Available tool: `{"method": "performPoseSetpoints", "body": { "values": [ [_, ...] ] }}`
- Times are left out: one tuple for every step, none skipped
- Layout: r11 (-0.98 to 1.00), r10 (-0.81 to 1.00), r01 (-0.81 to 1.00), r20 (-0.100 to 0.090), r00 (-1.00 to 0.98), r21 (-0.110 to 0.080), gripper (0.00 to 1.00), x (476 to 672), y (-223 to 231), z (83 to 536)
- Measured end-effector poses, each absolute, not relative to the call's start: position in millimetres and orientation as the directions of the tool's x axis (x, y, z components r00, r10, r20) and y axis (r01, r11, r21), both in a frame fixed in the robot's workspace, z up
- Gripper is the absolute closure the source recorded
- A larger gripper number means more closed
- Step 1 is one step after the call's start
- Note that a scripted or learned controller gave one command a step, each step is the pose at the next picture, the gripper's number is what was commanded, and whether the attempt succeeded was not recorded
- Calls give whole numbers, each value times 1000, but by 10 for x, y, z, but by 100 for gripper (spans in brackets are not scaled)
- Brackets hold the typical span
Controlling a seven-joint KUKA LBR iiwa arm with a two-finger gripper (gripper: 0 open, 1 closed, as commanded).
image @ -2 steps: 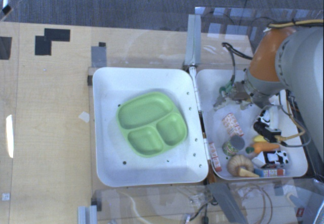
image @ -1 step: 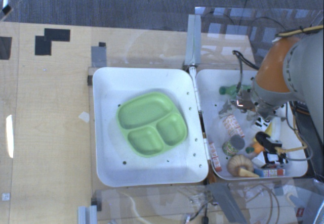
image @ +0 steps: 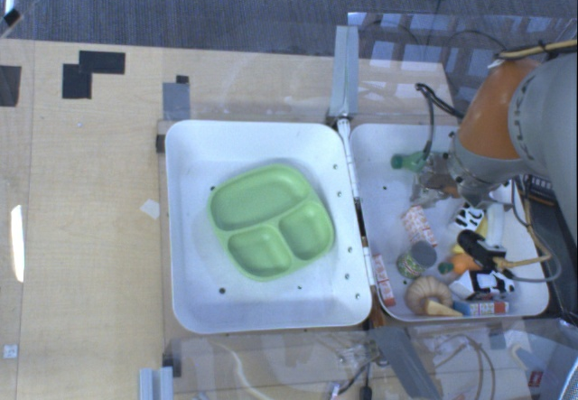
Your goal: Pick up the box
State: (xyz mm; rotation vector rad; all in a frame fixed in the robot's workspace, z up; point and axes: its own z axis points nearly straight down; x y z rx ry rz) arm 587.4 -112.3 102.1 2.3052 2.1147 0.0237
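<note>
A slim red-and-white box (image: 382,279) lies along the left wall of the right bin (image: 379,163), near its front corner. A second small red, white and blue box (image: 485,307) lies at the bin's front right. My gripper (image: 435,181) hangs low over the upper middle of the right bin, under the grey and orange wrist (image: 492,132). It is well behind both boxes and apart from them. Nothing can be seen held in it.
The left bin (image: 190,299) holds a green divided plate (image: 271,220). In the right bin lie a green bottle (image: 406,159), a pinkish can (image: 418,225), a round grey can (image: 423,256), a tan shell-like item (image: 426,294) and black-and-white, orange and yellow toys (image: 479,249).
</note>
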Motion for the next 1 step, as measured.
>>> {"method": "performPoseSetpoints", "body": {
  "values": [
    [-86,996,996,2,86,20,0,5873,-1123,1020]
  ]
}}
